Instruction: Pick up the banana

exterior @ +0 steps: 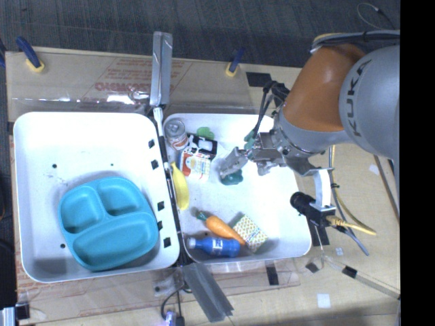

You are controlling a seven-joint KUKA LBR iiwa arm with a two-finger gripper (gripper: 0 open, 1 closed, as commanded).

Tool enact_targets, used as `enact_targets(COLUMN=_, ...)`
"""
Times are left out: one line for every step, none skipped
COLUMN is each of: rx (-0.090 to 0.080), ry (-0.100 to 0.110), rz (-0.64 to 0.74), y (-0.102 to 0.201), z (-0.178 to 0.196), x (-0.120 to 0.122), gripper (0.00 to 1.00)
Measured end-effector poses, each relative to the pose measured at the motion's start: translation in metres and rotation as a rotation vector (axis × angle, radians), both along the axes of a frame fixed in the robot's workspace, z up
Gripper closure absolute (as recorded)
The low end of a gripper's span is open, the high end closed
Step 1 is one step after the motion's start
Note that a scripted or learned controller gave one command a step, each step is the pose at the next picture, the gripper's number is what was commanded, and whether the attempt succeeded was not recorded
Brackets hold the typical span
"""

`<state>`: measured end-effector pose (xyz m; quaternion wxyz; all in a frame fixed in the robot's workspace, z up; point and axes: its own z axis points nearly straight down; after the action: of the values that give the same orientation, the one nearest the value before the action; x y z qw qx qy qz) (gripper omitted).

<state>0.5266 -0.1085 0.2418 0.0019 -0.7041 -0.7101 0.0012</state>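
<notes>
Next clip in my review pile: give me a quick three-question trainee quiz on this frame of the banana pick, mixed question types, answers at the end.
1. True or false: the banana lies in the bin that holds the blue tray.
2. Which item lies closest to the gripper? A) blue bottle B) teal object C) metal can
3. Fill in: the carrot lies just above the blue ____.

Key
1. False: the banana lies in the right bin, against its left wall.
2. B
3. bottle
</notes>
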Motion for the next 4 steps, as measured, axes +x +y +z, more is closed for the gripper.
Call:
enact_targets(rx=-0.001, ry=0.0, rz=0.023, y=0.071, z=-0.052, x=-0.002, gripper=0.0)
enact_targets(rx=-0.001, ry=-0.002, rz=0.033, y=0.141, z=-0.05, x=0.02, gripper=0.0)
enact_targets(rx=0.0, ry=0.001, rz=0.124, y=0.075, z=-0.051, x=0.003, gripper=0.0)
enact_targets(rx=0.001, ry=0.002, rz=0.243, y=0.121, z=-0.051, x=-0.003, gripper=0.0)
